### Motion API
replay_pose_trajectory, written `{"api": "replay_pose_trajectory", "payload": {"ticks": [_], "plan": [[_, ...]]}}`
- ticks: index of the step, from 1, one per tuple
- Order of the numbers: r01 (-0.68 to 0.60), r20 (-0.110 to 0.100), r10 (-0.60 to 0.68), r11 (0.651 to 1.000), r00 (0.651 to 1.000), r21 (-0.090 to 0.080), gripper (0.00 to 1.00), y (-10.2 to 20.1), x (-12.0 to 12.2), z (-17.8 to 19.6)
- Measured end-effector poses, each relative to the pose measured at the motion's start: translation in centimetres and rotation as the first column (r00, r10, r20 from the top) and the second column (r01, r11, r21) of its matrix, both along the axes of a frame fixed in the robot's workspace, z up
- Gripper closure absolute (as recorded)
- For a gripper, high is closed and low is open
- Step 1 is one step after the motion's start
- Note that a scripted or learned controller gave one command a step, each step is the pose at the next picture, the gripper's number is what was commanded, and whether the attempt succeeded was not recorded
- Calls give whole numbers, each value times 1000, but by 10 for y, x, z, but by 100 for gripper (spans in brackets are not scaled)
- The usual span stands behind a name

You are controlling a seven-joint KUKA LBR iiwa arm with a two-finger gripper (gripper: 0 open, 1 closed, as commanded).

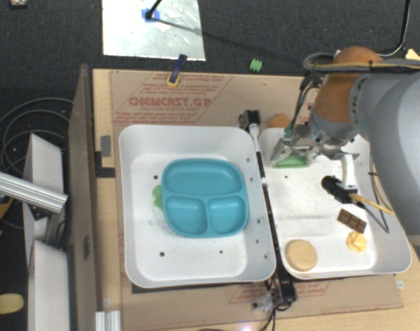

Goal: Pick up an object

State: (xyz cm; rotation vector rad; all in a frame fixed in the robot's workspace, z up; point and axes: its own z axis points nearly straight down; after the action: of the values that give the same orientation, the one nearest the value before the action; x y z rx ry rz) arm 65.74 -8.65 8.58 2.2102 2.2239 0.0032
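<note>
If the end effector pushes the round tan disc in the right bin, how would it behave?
The round tan disc looks flat and low, so it would probably slide rather than tip. It lies near the right bin front wall, so a push forward may stop there. It appears stiff and light.

We see a green flat object (291,161) at the right bin's far left corner beneath the pincer (296,150), a tan round disc (301,254) at its near edge, a brown block (352,220) beside a small yellow piece (356,241)
</note>
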Motion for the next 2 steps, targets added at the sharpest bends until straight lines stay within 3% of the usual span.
{"api": "replay_pose_trajectory", "payload": {"ticks": [1,2], "plan": [[-1,3,1,1000,1000,0,100,-1,1,12],[6,5,-6,1000,1000,1,100,-18,-1,116]]}}
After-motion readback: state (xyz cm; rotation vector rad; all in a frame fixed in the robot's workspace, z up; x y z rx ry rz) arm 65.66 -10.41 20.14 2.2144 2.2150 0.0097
